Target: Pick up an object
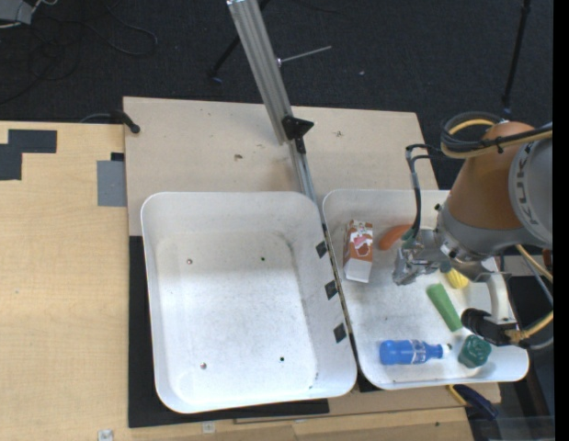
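In the right-hand shallow white plastic bin (376,375), seen from the fixed overhead camera, the grey metal two-finger gripper (411,266) hangs low over the bin floor, just below the orange rounded object (392,237) and right of the small red-and-white carton (359,251). The carton lies nearest on the gripper's left, its long axis running roughly up and down the view; the orange object sits just above, half hidden by the arm. Whether the tool is spread or pressed together I cannot tell, and nothing shows between its tips. By my judgement, the next grasp turns on a short shift left toward the carton.

Counted: one carton, one orange object, one green cylinder (443,306), one blue plastic bottle (408,352), one dark green lump (474,351), one small yellow piece (459,280). Two bins; the left white bin (155,274) sits alongside.
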Available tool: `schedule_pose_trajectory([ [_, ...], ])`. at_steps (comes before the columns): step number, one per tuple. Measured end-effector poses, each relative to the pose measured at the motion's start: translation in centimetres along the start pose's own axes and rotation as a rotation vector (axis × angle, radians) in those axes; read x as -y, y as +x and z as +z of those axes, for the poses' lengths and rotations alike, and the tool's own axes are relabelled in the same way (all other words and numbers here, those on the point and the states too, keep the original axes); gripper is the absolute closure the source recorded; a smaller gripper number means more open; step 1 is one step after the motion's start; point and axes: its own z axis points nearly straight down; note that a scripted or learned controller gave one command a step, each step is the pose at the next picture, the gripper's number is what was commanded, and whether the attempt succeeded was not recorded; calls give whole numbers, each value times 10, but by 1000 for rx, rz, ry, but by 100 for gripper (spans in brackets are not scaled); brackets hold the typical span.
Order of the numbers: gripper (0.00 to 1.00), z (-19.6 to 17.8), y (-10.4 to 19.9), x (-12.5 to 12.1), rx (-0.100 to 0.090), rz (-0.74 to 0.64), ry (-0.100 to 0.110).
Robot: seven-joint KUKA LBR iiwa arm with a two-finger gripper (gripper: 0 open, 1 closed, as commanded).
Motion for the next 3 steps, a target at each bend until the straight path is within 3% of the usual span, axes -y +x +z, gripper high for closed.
schedule_pose_trajectory([
  [1, 100, -61, -3, -7, 2, -10, -9],
  [2, 100, -98, -4, -7, 1, -10, -7],
  [3, 100, -89, 56, -7, -2, -14, -1],
])
